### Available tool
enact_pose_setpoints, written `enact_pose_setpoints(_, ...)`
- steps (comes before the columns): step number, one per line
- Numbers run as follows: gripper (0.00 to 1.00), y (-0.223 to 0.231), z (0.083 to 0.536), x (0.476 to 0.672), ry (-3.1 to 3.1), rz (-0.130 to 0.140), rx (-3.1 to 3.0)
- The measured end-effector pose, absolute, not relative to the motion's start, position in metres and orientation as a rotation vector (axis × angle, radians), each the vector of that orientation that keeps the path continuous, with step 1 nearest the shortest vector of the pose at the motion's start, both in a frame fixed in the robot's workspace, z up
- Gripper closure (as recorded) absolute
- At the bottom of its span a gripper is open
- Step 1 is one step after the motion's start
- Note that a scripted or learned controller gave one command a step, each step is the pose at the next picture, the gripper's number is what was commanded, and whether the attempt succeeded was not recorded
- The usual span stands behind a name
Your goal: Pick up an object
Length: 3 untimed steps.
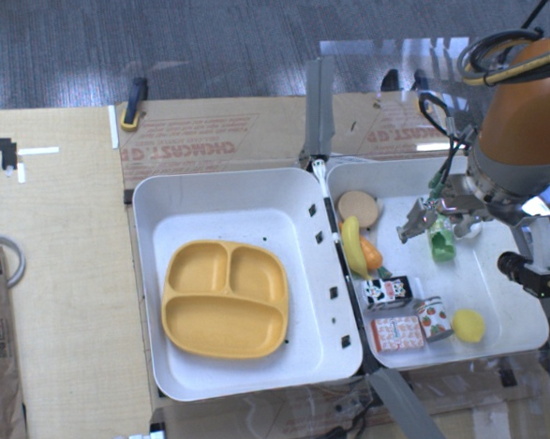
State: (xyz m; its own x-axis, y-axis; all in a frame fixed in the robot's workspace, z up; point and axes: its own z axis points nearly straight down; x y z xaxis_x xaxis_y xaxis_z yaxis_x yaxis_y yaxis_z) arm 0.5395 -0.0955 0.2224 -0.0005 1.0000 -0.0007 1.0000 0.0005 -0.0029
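The green object [442, 245] sits in the right bin [509, 338], toward its back half, and it is the item nearest your gripper [441, 219]. It lies directly under the fingertips, so close that you cannot tell from above whether they touch it, and whether the fingers are spread or closed around it cannot be made out either. Its long axis looks roughly front-to-back, though most of it is covered. Further out toward the divider lie the banana [353, 246], the tan round piece [357, 207] and the cartons; the lemon [468, 326] rests near the front. The yellow tray [226, 299] fills the left bin.
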Motion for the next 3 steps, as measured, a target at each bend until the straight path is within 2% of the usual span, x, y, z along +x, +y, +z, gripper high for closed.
enact_pose_setpoints(1, 0.00, -0.165, 0.249, 0.573, -2.233, 0.003, -2.210)
enact_pose_setpoints(2, 0.00, -0.182, 0.122, 0.616, -2.271, -0.002, -2.178)
enact_pose_setpoints(3, 0.00, -0.136, 0.092, 0.580, -2.508, 0.000, -1.893)
